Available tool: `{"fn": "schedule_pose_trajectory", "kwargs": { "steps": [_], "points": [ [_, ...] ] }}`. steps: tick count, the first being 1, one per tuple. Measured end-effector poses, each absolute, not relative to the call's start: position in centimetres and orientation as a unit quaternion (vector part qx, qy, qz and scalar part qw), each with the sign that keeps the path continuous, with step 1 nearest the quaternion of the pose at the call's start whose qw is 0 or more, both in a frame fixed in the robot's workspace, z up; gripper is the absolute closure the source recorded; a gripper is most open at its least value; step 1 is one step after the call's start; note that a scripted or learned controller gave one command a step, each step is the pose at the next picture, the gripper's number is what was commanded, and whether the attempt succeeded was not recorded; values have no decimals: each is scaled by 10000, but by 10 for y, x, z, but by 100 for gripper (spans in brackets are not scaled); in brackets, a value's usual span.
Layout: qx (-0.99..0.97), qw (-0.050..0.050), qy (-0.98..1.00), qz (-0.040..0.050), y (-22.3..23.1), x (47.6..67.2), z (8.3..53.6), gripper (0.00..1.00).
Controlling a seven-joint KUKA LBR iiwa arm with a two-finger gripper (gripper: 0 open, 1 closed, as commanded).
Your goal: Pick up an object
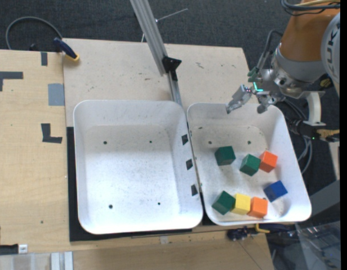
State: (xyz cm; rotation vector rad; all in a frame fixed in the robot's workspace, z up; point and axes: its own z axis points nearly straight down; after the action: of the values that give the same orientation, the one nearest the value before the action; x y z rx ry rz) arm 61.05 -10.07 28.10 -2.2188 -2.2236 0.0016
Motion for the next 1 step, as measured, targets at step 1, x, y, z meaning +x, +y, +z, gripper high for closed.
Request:
{"fn": "schedule_pose_trajectory", "kwargs": {
  "steps": [1],
  "points": [
    [-7068,22,-7075,24,-96,601,230,0]
  ]
}}
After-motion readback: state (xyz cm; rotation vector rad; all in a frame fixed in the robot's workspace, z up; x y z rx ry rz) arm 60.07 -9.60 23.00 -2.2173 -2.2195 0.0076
